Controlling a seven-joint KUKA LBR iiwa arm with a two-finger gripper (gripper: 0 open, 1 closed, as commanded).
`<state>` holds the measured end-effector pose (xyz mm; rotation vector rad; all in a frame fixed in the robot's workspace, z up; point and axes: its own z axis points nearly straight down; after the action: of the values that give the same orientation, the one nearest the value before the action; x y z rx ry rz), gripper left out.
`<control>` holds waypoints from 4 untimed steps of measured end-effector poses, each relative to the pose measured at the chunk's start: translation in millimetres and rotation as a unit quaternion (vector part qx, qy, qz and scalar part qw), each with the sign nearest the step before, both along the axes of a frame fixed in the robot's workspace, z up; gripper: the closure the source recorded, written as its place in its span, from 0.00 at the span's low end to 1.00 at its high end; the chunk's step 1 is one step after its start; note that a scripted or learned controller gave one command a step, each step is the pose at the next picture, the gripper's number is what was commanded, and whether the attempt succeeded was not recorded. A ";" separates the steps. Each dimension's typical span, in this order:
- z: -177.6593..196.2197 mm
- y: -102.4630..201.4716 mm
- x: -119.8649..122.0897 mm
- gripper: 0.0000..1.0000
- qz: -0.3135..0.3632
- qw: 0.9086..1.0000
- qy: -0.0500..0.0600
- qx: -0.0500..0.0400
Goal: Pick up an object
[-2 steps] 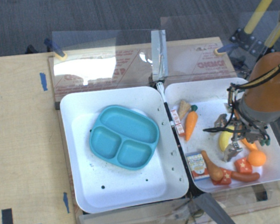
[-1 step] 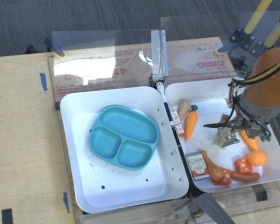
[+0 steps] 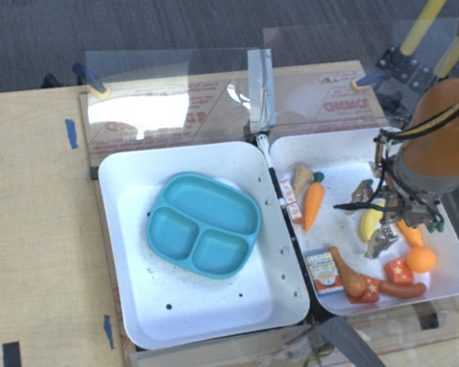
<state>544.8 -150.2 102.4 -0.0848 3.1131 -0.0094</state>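
The right bin (image 3: 339,166) holds several toy foods. An orange carrot (image 3: 312,203) lies near its left wall, beside a beige piece (image 3: 300,180). A yellow fruit (image 3: 371,223) lies mid-bin. An orange ball (image 3: 420,260), a red block (image 3: 398,270), a red sausage (image 3: 403,289) and a brown drumstick (image 3: 351,276) crowd the front right. My gripper (image 3: 373,218) hangs low over the yellow fruit, open, with one metal finger (image 3: 364,192) behind it and the other in front. The fruit rests between them on the bin floor.
A blue divided plate (image 3: 204,224) lies in the left bin (image 3: 135,296). A small printed box (image 3: 323,270) sits at the right bin's front left and a thin packet (image 3: 290,204) leans by the divider. The grey arm with its orange band (image 3: 448,137) overhangs the right bin's far right side.
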 end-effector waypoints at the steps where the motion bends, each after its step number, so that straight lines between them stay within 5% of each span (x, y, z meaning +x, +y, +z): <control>1: -12.8 15.2 0.6 0.00 -0.021 1.000 0.008 0.002; 2: 1.1 15.7 5.6 1.00 -0.020 1.000 -0.001 0.001; 3: -0.1 16.0 5.0 0.00 -0.020 1.000 0.000 0.001; 4: -12.7 16.9 -2.9 0.00 -0.061 0.998 0.008 0.004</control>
<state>541.9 -133.3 89.7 0.1074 3.1284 0.0005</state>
